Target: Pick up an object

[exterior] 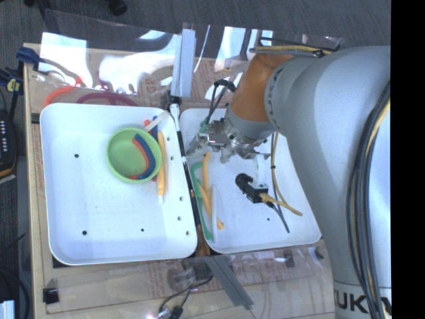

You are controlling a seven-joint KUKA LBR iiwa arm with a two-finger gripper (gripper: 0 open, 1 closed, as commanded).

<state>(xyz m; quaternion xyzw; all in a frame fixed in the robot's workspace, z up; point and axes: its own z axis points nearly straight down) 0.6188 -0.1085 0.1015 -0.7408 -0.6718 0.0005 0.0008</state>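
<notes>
1. The jaws are at the end of the grey arm [319,105], below its orange band [255,92]. They are low over the upper left part of the right shallow white plastic bin [299,224]. The wrist body hides their tips, so I cannot tell whether they are apart or together, or whether anything is between them.
2. In the camera view, the likeliest thing to pick is the thin yellow stick [205,171]. It lies lengthwise in that bin, with its upper end just under the jaws and the rest running towards the near edge.
3. A second, shorter yellow stick [214,201] and a thin green strip [198,191] lie just beside it along the bin's left wall. In my judgement this crowding is the main hazard, as a wide closing stroke could catch two pieces or scrape the wall.
4. To grasp well, centre over the first stick away from its neighbours. Turn the wrist so the closing line crosses its narrow width, and go down almost to the bin floor, since the stick lies flat.
5. The left shallow white bin [86,205] holds a round green plastic bowl [123,157] with red and blue curved pieces inside. It lies well apart from the jaws, beyond both walls, so it is a poor target from here.
6. Lift straight up and slowly, because a slim stick probably slips or pivots easily.
</notes>
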